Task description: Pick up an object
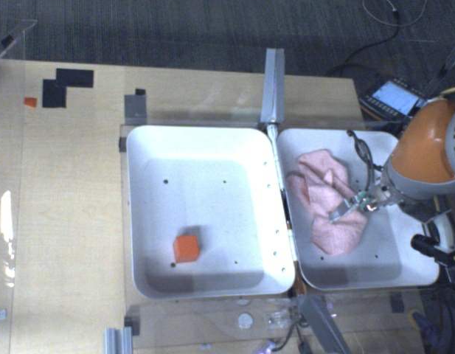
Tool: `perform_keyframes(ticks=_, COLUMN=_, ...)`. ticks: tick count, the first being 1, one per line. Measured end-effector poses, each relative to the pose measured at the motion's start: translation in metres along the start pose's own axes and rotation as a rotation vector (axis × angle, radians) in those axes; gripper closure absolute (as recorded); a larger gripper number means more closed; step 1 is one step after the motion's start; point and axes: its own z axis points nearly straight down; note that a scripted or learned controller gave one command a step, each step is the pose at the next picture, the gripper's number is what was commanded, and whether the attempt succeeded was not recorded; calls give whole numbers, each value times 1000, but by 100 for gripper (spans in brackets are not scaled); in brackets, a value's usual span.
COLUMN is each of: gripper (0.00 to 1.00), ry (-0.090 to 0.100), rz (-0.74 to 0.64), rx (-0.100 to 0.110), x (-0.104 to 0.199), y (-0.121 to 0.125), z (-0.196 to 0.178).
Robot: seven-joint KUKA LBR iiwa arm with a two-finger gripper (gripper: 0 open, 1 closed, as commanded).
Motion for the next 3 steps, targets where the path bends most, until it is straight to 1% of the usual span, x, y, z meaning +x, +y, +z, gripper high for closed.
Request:
perform_keyframes(ticks=1, gripper=0, ry=-3, rz=-24, rx=-1, x=-19, y=-10, z=-1)
perform_keyframes(ticks=2, gripper=100, ry=-5, rz=-26, rx=-8, x=-19, y=-5, z=-13)
perform_keyframes(ticks=3, gripper=100, ry=4, rz=35, rx=14, x=37, y=44, z=-108)
